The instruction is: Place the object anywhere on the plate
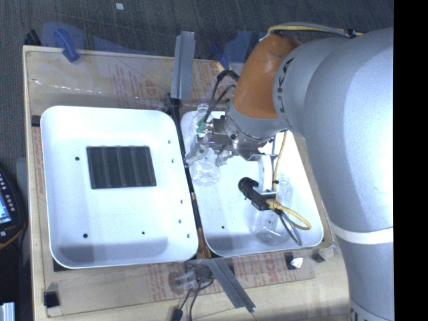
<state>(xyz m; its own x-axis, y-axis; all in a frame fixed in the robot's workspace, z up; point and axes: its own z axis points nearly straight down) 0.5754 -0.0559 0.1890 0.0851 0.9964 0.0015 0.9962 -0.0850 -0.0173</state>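
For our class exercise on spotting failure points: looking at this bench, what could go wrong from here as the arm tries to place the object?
1. The clear object in the right bin is see-through against white, so a grasp may miss.
2. It sits near the wall between the bins, which could block the gripper.
3. The yellow cable could snag.

You see bright overhead light blowing out the left bin (114, 246) and right bin (224, 236) to near-white glare. Soft shadow pools along the left bin's six o'clock rim. Transparent items at centre look smeared and indistinct.
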